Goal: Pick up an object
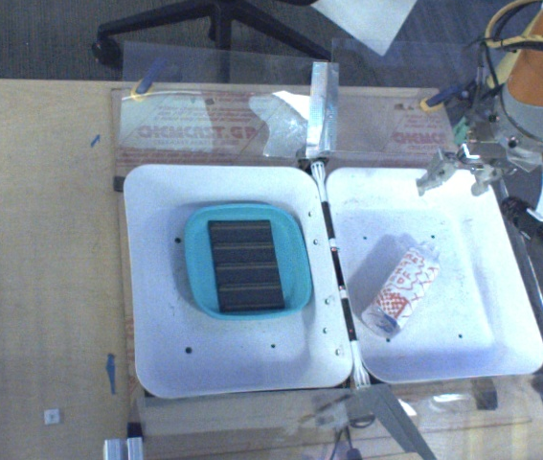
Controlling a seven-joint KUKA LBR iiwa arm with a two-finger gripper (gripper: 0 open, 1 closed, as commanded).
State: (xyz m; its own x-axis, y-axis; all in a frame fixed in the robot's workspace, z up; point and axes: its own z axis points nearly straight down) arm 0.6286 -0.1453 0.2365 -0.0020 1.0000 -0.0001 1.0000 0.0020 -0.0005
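Down in the right bin (pixel 501 333), a small clear bottle with a red-and-white patterned label (pixel 403 288) lies on its side, tilted so one end points toward the bin's upper right and the other toward its lower left. It rests left of the bin's middle, near the divider between the two bins, and nothing touches it. The hand (pixel 455 172) hangs above the far edge of that same bin, near its upper right corner, well apart from the bottle. Its two metal fingers are spread wide, with nothing between them. Behind it the grey arm with the orange band (pixel 539 60) comes in from the right, with cables looped around it. In the left bin (pixel 156 353) sits a teal tray (pixel 194 257) carrying a dark ribbed block (pixel 245 264), roughly centred. Both bins stand on a wooden table (pixel 32 257).
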